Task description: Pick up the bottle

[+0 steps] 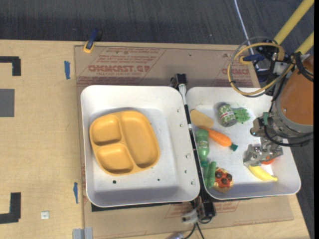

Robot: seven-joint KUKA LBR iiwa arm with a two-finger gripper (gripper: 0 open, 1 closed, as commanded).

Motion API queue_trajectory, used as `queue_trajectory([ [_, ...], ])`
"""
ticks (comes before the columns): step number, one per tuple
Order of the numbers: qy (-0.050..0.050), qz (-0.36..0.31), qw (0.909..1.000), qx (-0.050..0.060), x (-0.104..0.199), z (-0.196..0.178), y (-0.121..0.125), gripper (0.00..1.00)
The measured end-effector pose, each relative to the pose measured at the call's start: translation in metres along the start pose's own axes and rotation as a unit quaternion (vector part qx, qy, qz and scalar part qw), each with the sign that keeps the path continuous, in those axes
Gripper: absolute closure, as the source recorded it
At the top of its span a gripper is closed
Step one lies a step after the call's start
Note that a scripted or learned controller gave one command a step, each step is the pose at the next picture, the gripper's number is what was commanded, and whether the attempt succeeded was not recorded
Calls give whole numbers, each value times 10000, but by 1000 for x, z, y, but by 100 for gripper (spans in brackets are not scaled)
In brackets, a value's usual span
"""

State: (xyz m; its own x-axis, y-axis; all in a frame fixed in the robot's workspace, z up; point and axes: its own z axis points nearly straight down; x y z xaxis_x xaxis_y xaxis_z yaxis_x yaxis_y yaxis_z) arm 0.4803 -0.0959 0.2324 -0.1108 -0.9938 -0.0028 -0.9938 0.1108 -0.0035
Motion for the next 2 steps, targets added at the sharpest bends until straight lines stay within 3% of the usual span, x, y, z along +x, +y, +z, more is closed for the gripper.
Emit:
queue_trajectory([
  [1,1,-800,9968,-22,-25,46,-2,100],
  [2,-3,-2561,9666,-20,-75,48,9,100],
])
